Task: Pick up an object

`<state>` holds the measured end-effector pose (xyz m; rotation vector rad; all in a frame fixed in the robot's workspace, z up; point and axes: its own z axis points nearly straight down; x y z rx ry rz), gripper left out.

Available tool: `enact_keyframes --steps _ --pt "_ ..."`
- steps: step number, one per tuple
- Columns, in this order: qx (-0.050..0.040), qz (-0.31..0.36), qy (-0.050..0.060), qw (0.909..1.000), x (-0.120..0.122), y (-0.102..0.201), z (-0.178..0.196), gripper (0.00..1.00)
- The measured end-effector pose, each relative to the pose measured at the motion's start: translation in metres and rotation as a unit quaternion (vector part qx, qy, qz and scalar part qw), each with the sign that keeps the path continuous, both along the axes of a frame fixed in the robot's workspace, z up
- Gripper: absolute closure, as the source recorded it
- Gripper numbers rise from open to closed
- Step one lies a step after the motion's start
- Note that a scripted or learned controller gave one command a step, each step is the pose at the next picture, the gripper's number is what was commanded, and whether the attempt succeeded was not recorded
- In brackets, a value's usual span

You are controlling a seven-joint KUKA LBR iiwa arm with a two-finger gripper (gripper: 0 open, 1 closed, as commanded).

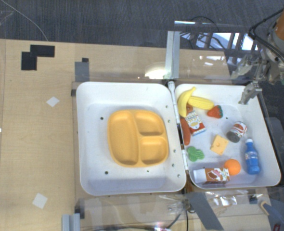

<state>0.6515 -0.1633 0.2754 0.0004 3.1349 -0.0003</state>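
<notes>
Two white bins sit side by side on the tabletop (31,143). The left bin (91,129) carries a yellow divided tray (137,137) near its middle. The right bin (269,172) carries the small things: a banana (192,101) at the far left corner w/ a strawberry (215,111) just beside it, a small red-white carton (195,122) under the banana, a red long piece (186,132) along the left wall, a green piece (195,153), a cheese wedge (219,145) approx. in the middle, a can (237,131), a blue bottle (251,156) near the right wall, an orange (232,167) and a brown-red box (215,175) at the near edge. Labels on carton, can and box are too small to read. The arm (282,32) comes in at the top right; the claw (249,93) hangs over the far right corner of the right bin, apart from all things, nothing between it. If it is wide or narrow I cannot tell.
</notes>
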Motion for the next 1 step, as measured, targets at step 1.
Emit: enact_keyframes --steps 1 --pt "0.0014 -0.101 0.005 0.9949 0.0046 -0.0415 -0.1268 0.0"
